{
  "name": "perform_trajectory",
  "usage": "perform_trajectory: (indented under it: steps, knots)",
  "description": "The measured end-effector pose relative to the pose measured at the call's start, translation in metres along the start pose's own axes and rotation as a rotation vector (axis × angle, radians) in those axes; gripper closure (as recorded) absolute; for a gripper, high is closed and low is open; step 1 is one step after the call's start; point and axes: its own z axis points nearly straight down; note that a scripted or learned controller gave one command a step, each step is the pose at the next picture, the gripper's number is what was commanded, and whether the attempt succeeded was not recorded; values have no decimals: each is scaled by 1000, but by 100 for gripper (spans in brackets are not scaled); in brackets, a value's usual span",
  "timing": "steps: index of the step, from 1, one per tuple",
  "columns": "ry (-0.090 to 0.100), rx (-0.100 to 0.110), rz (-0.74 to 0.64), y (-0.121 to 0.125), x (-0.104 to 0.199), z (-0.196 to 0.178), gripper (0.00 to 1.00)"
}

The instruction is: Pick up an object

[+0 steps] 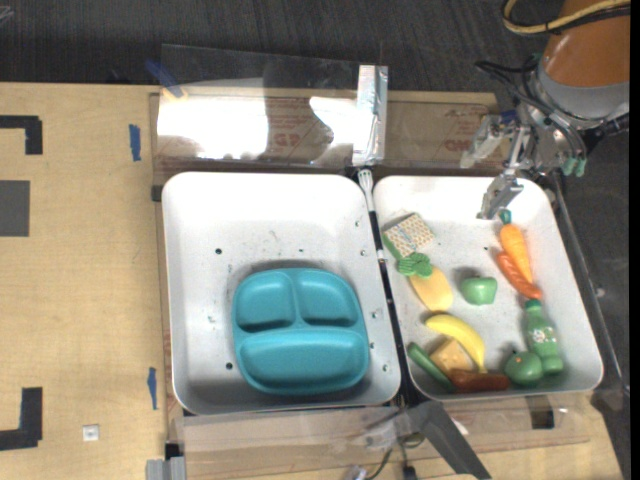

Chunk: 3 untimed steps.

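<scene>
Two jaws (497, 200) hang above the carrot (517, 253) (grip state unclear, arm cut off).

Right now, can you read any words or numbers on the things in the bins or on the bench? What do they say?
No text here is clear enough to quote.
Cardboard wall behind the bins: faint reddish print, too blurred to read.
Green bottle in the right bin: a pale label, too small to read.
Patterned card: a checked pattern, no letters that I can make out.
Teal tray in the left bin: no writing visible.
</scene>
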Motion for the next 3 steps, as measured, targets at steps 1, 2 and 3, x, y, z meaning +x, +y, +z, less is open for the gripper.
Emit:
perform_trajectory:
  steps: [1, 2, 3]
  knots:
    - [11, -2, 41, -38, 56, 111, 0]
    - [-4, 0, -124, -67, 100, 156, 0]
    - [-4, 2, -131, -61, 132, 155, 0]
